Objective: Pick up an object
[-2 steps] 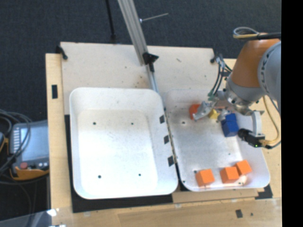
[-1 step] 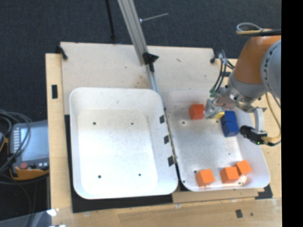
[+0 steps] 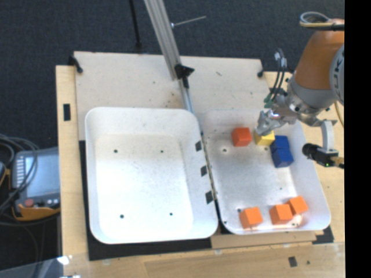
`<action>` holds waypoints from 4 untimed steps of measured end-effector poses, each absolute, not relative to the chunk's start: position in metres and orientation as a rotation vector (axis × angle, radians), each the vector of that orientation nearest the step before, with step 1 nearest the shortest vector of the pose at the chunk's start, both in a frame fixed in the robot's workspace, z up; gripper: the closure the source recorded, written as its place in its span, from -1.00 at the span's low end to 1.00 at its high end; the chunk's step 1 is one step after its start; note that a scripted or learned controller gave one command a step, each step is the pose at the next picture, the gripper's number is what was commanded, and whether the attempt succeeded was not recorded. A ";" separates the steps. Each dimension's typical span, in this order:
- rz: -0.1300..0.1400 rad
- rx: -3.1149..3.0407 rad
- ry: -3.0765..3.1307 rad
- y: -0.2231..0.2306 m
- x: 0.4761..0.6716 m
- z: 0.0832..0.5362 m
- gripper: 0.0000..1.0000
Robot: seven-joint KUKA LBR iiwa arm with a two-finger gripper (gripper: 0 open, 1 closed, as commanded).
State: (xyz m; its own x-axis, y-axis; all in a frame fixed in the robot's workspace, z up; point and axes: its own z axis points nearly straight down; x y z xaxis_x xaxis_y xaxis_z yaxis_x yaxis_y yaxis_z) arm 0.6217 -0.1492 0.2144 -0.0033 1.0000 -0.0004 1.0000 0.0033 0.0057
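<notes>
My gripper (image 3: 265, 127) reaches into the right bin (image 3: 232, 167) from the upper right, its tip low over the back of the bin. A small yellow block (image 3: 265, 138) lies right under the tip, touching or nearly touching it. An orange cube (image 3: 242, 136) sits just left of the yellow block. A blue block (image 3: 282, 150) lies just right of it. I cannot see whether the yellow block is between the fingers.
Three orange blocks (image 3: 251, 217) (image 3: 281, 214) (image 3: 298, 205) sit along the front edge of the right bin. The left bin (image 3: 145, 172) stands beside it. A slanted metal rail (image 3: 165, 33) rises behind the bins.
</notes>
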 end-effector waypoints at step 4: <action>0.001 2.214 2.234 0.014 0.603 0.235 1.00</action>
State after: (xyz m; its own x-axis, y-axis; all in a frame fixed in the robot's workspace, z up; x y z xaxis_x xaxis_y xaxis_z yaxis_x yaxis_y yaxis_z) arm 0.6025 0.0137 0.2352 -0.0088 1.0000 0.0028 1.0000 0.0088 -0.0019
